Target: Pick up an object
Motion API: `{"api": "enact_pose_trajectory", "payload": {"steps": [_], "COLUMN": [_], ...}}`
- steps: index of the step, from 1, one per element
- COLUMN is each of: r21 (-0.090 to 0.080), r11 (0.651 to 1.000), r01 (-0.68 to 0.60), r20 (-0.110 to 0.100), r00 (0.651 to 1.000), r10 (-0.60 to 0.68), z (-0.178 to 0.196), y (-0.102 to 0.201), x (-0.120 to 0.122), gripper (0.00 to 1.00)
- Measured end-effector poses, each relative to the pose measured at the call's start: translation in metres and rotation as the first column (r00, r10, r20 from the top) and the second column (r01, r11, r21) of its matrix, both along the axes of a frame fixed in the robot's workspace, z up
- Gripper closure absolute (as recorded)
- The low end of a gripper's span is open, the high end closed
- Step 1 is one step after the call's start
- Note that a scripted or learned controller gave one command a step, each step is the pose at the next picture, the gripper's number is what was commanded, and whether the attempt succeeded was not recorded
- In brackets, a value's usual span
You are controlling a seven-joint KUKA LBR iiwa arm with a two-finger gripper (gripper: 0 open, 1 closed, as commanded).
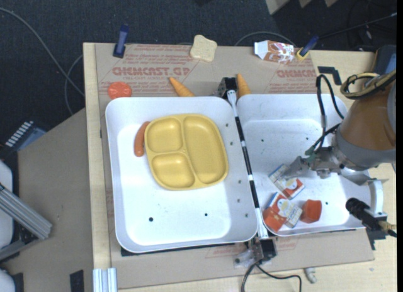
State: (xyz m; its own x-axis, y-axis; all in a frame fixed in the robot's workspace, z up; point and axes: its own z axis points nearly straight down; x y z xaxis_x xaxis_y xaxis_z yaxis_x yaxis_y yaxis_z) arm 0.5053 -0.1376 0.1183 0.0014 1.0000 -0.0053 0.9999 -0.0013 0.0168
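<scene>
Your pincer (283,172) low in right bin (277,111), grip state unclear; packet (291,187) just near-right of tip, red piece (312,210) nearer.

Robotics lab: bench (94,177) with bins (119,158), cables (324,105), dark carpet (50,14)
</scene>
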Motion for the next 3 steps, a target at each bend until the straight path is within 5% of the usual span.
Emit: {"api": "enact_pose_trajectory", "payload": {"steps": [1,2,3], "r21": [0.007,0.006,0.007], "r11": [1.0,1.0,1.0], "r01": [-0.002,-0.001,-0.004], "r20": [-0.019,-0.018,-0.014], "r00": [1.0,1.0,1.0], "r10": [0.002,0.001,0.004], "z": [-0.034,-0.024,0.067], "y": [0.028,0.027,0.099], "x": [-0.012,-0.012,0.042], "gripper": [0.0,1.0,1.0]}}
